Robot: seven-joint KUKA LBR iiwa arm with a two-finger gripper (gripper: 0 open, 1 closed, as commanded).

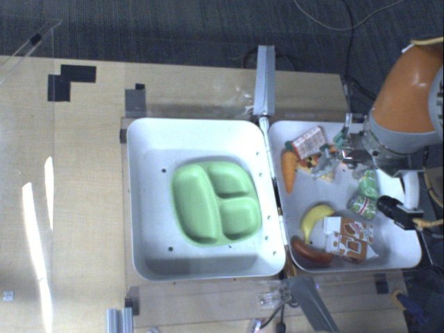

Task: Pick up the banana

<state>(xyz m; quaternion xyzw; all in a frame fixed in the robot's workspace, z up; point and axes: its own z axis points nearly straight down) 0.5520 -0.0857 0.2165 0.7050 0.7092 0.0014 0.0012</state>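
The yellow banana (316,218) lies curved in the front half of the right bin (409,255), between a red sausage-like piece (311,252) and a printed carton (349,238). My gripper (334,159) hangs over the back half of the same bin, beside a red-and-white snack packet (309,142). It is well behind the banana and apart from it. Clutter under the gripper's tip hides how it stands.
An orange carrot (288,170) lies along the right bin's left wall. A green can (363,201) sits right of the banana. The left bin (146,186) holds a green divided plate (216,201). The grey arm with its orange band (409,92) looms over the right bin's far right.
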